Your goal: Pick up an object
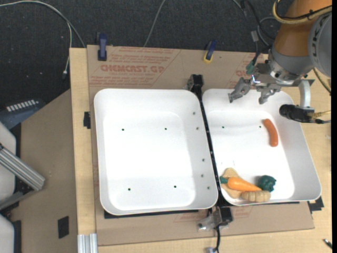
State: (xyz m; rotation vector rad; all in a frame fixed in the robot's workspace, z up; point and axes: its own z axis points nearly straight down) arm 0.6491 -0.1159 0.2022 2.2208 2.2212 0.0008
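The gripper [250,95] hangs at the upper right of the frame, over the far rim of the right bin [295,194], fingers spread and holding nothing. The sausage [271,132] lies alone just below it; the carrot [241,183] sits in a crowded lower corner. Choose the sausage: centre over it, straddle its narrow width, descend, then close.
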